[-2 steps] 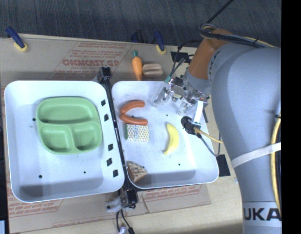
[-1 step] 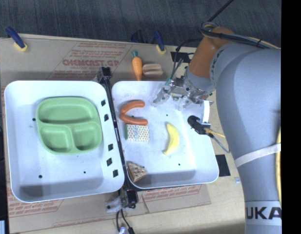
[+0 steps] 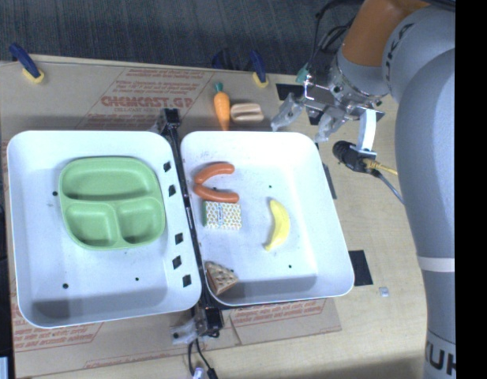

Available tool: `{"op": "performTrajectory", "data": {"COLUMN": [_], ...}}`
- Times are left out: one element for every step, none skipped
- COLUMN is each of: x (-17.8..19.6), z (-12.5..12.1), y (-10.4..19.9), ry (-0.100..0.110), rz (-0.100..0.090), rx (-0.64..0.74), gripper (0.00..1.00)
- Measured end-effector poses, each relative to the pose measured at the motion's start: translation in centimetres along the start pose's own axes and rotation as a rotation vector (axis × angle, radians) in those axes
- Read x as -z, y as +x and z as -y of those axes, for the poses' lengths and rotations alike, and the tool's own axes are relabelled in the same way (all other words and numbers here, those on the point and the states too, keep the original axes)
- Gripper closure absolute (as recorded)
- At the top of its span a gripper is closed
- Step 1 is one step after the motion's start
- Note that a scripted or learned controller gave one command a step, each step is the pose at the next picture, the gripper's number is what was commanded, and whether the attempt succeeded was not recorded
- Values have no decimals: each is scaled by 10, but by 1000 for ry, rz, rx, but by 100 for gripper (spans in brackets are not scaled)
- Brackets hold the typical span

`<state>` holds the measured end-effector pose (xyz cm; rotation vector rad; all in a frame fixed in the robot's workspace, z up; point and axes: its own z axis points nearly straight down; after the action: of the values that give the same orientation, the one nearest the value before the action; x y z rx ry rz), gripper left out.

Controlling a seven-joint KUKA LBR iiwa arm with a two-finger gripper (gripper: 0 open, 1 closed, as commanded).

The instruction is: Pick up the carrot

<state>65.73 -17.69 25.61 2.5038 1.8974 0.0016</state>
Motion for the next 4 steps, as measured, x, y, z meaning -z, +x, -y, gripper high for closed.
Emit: {"op": "performTrajectory", "data": {"x": [-165,-154,-62,-55], "z": [-3,-3,6,39], "y": [-15,-14,19,97], "ry": [6,8,4,7], "rz": [1,1,1,1], "rx": [-126,-119,-556,-525], "gripper": [0,100,100,100]}}
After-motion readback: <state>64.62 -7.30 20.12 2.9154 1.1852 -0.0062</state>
